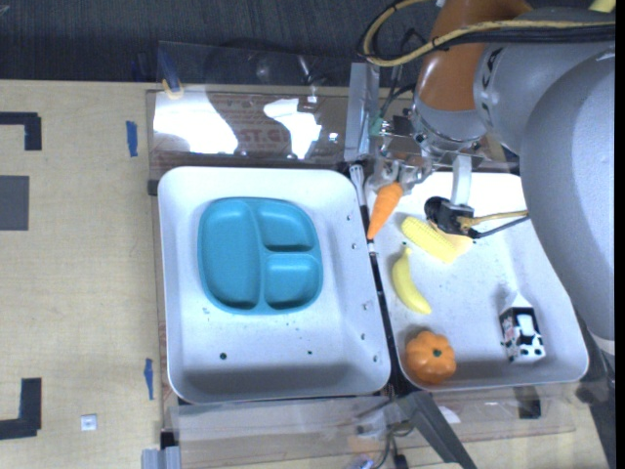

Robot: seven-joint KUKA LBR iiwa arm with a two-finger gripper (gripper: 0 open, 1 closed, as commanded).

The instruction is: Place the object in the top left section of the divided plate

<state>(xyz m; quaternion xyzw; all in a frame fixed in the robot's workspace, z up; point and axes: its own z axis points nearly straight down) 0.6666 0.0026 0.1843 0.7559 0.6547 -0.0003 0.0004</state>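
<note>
Right white bin (pixel 547 272), carrot (pixel 384 210) just beside tool (pixel 398 170), cannot tell tool's grip state

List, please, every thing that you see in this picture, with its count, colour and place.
left bin: one, white, left on the bench
right bin: one, white, beside the left bin
divided plate: one, blue, in the left bin
carrot: one, orange, right bin, far left corner
pale yellow piece: one, right bin, right of the carrot
banana: one, yellow, below that piece
pumpkin: one, orange, right bin, near edge
small carton: one, black and white, right bin, right part
arm: one, grey, orange band, from the right
gripper: one, above the carrot
</note>
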